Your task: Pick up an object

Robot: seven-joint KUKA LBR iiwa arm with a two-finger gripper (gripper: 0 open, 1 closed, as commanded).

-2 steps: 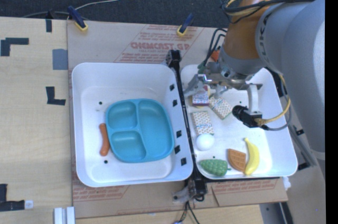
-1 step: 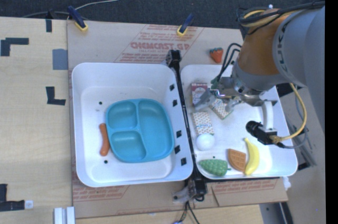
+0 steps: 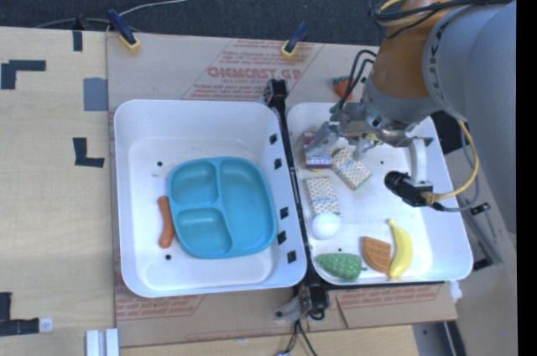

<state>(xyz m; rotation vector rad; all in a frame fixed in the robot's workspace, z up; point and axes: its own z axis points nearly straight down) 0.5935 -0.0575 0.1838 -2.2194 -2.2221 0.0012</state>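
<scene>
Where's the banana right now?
The banana lies in the right bin, near its front right corner, right beside the orange slice-shaped piece, with the green item further left.

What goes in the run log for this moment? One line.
claw: low in right bin | over small packets | grasp: unconfirmed | left bin: blue tray

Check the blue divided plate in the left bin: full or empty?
Empty. The blue divided plate shows three bare compartments; the orange hot dog lies beside it on the bin floor.
</scene>
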